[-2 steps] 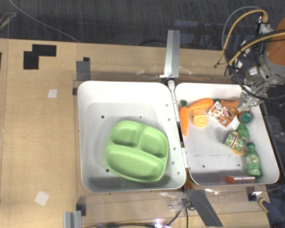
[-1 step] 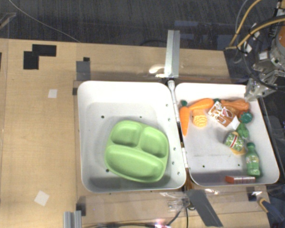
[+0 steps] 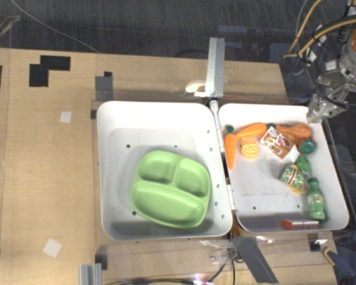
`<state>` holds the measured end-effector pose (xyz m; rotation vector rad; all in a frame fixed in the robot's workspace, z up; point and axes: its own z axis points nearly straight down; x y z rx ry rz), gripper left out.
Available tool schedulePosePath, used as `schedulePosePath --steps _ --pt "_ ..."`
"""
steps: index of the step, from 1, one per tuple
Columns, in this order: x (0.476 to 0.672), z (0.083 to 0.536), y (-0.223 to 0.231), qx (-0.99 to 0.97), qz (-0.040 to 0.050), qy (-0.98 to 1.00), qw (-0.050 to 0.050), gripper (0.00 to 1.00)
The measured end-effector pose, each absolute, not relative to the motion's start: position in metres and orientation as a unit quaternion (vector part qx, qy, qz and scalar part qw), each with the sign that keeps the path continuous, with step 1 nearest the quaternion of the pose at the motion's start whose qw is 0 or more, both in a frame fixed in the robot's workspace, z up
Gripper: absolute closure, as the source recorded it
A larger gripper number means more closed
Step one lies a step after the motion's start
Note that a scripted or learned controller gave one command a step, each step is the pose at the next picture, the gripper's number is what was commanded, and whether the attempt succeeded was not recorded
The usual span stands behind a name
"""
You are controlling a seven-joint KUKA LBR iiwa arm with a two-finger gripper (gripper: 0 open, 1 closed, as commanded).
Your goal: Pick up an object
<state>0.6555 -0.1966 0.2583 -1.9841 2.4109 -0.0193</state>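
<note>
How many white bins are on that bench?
2. The left bin holds a green divided tray. The right bin sits beside it, holding a heap of small toy food items, with the gripper above its far right corner.

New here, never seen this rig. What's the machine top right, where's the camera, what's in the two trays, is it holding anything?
There is one picture, from a fixed camera above the bench looking down at a slant. At top right is a robot arm with yellow cables; its two-finger gripper hangs over the far right corner of the right bin. Nothing shows between its fingers. The wooden bench carries two shallow white bins side by side. The left bin holds a green divided plate. The right bin holds toy food: carrots, a small red and white carton, a green bottle, a red marker and other bits. The job is to pick up one object.
</note>
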Motion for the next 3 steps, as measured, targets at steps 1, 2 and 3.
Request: schedulePosePath --steps 1,2,3 --pt "0.658 0.272 -0.195 -0.635 -0.0089 0.772 0.014 1.00" --pt "0.677 0.126 -0.194 -0.631 -0.0147 0.776 0.013 1.00" --pt "0.672 0.143 -0.205 -0.770 -0.0042 0.638 0.004 1.00"
